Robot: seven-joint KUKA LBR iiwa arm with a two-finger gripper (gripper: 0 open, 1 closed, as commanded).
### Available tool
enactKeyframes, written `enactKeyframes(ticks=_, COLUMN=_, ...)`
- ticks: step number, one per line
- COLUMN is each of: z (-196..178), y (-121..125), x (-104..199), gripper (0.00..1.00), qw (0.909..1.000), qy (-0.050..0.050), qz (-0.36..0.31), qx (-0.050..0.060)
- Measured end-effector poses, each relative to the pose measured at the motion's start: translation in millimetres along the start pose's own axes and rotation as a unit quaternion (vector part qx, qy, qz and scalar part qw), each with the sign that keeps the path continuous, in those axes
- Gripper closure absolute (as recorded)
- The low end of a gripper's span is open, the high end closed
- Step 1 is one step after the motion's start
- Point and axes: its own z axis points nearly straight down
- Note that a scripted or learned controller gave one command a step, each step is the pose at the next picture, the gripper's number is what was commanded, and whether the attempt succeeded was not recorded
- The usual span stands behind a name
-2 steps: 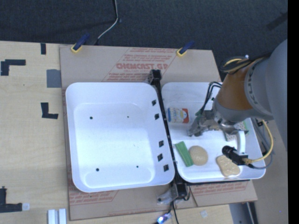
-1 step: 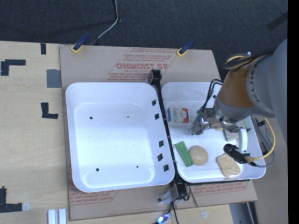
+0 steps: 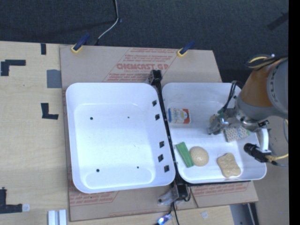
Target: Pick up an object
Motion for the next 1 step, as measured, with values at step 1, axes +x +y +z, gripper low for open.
enactKeyframes(ticks=1, z=-0.6, y=13.2, x=22.2, gripper=1.0, qw=1.0, qy=-0.003, qz=-0.002, qx=-0.001)
